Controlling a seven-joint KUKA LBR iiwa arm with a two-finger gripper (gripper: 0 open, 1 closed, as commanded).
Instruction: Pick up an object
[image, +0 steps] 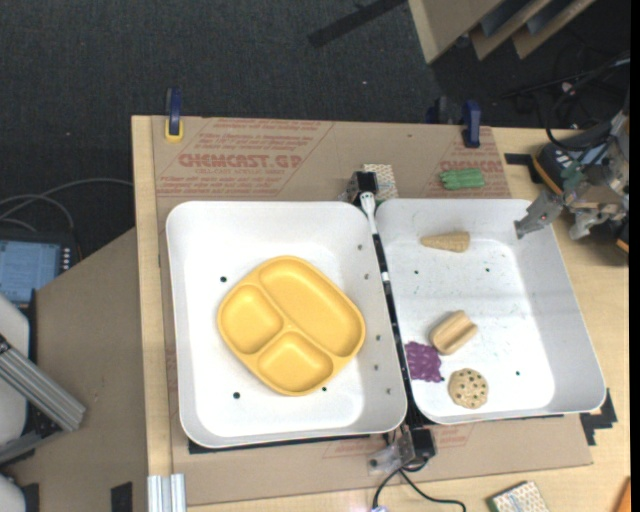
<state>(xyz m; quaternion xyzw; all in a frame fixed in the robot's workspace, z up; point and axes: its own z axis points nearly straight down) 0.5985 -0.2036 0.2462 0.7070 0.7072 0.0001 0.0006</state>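
Note:
The right bin (540, 300) holds a tan cone-shaped piece (445, 241) near its far edge. A tan bread-like block (452, 331) lies in the middle, with a purple grape bunch (423, 361) and a round cookie (467, 387) near the front. My gripper (535, 215) hangs at the bin's far right corner, reaching in from the right edge of the camera view. It is above and to the right of the cone, apart from every object. Nothing can be seen held in it.
The left bin (200, 250) holds a yellow divided plate (290, 324). A green object (462, 180) lies on the cardboard behind the right bin. A black bar (380, 270) runs between the bins. Blue clamps (174, 112) pin the cardboard's far edge.

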